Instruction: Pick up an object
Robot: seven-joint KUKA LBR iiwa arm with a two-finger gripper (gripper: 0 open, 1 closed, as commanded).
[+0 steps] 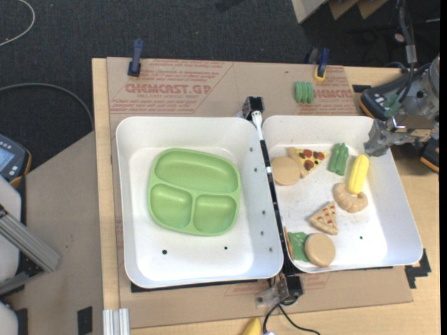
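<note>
The right bin [401,218] holds several toy foods. A yellow corn cob [357,173] lies beside a green pickle [339,158], with a tan croissant [351,200] just below them. Two pizza slices [311,158] [324,219], a round bun [285,171], a tan disc [320,250] and a green leaf piece [296,242] fill the rest. My gripper [378,144] hangs over the bin's upper right corner, a short way right of the corn and pickle and touching neither. Nothing is visibly held in it.
The left bin [133,208] carries a green divided plate [193,190]. A green ridged toy [304,92] lies on the cardboard board behind the right bin. Blue clamps [135,58] pin the board's far edge. A black hinge strip [265,180] runs between the bins.
</note>
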